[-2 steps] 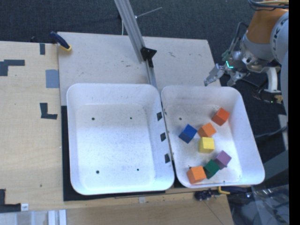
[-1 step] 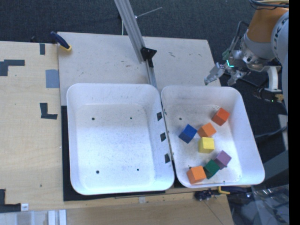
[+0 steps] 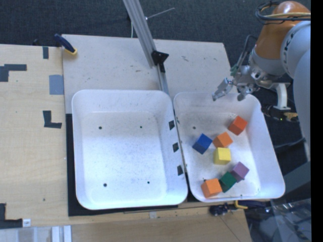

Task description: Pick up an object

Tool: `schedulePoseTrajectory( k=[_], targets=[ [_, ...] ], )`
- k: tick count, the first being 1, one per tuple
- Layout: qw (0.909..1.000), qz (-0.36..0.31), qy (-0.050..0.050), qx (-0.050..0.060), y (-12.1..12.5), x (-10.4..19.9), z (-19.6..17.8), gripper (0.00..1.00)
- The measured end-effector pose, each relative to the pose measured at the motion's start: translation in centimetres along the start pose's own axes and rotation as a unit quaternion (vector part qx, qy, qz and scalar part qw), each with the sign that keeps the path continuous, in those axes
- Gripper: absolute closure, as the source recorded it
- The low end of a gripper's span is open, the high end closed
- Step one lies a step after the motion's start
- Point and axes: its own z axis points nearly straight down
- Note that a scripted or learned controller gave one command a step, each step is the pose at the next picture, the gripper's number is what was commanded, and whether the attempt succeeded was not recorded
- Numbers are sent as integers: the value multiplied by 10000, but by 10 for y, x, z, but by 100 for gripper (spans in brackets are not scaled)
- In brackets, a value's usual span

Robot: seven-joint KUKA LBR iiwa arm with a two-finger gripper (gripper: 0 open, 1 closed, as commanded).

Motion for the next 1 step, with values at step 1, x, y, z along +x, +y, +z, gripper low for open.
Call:
schedulePoseTrajectory(
  k=[1],
  targets=[
    [10000,0,1,11,-7,0,64,0]
  ],
)
